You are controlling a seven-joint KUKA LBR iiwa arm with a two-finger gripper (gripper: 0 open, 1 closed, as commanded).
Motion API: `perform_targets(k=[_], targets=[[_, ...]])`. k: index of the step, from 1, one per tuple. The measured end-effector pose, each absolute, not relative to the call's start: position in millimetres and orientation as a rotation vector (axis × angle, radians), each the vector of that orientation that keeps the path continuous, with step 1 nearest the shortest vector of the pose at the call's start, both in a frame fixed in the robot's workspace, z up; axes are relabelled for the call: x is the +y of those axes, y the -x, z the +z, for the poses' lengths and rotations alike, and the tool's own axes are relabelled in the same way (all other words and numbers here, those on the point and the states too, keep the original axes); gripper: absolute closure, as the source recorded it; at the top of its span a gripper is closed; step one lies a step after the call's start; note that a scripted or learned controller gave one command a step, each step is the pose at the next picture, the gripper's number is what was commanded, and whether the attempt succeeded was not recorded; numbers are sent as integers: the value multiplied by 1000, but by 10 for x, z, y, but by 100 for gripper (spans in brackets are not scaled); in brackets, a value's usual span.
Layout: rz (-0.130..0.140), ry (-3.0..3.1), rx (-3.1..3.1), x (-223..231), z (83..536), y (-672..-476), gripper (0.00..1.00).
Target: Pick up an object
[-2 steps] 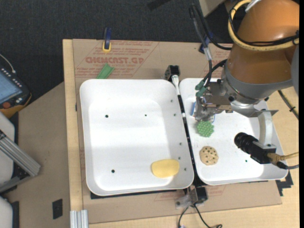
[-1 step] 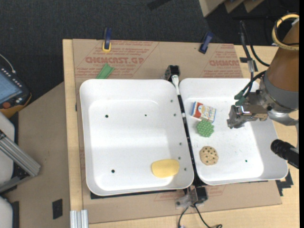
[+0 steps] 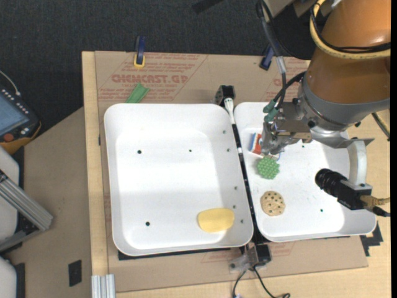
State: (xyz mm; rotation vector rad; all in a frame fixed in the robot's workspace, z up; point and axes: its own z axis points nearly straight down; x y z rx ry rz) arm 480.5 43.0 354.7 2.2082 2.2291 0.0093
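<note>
The arm's bulk hides much of the right bin's (image 3: 347, 228) far side; the tool (image 3: 271, 149) hangs just above the green ball (image 3: 268, 167), whether clenched or released I cannot tell; a red-and-blue item (image 3: 255, 143) is partly covered beside it. The cookie (image 3: 272, 203) lies nearer, apart; the yellow piece (image 3: 216, 220) sits at the left bin's (image 3: 124, 185) near edge, with open room around.

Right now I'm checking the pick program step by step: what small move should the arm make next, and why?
Probably a short, straight descent. The gripper hangs in the right bin, just above the green studded ball, with a small red and blue item close beside it. The cookie lies farther toward the front. Lowering onto the ball looks like the nearest pick.
</note>
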Motion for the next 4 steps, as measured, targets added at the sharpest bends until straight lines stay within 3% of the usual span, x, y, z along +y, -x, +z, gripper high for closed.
perform_targets(k=[1,2,3,4], targets=[[-12,-2236,2214,-438,2671,-4779,100],[5,-2213,2227,134,2846,-5164,100],[-6,-2231,2217,-505,2607,-4771,100],[5,-2213,2225,80,2786,-5223,100]])
